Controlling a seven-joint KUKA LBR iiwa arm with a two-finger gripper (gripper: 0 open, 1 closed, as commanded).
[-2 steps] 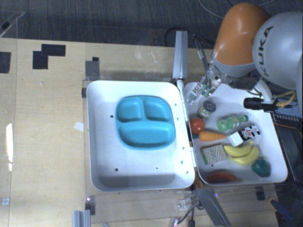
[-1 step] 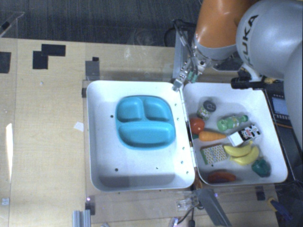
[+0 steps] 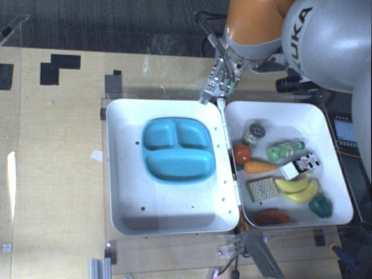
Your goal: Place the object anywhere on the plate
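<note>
Bench (image 3: 52,173), arm (image 3: 273,16) raised behind bins (image 3: 116,173)

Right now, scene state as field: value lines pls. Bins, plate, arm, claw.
left bin: holds the blue plate, three compartments, nothing on it
right bin: toy foods, including banana, carrot, tomato
arm: reaches in from upper right, above the bins' far edge
claw: over the far rim near the divide between bins, nothing seen in it
task status: no object on plate yet
</note>
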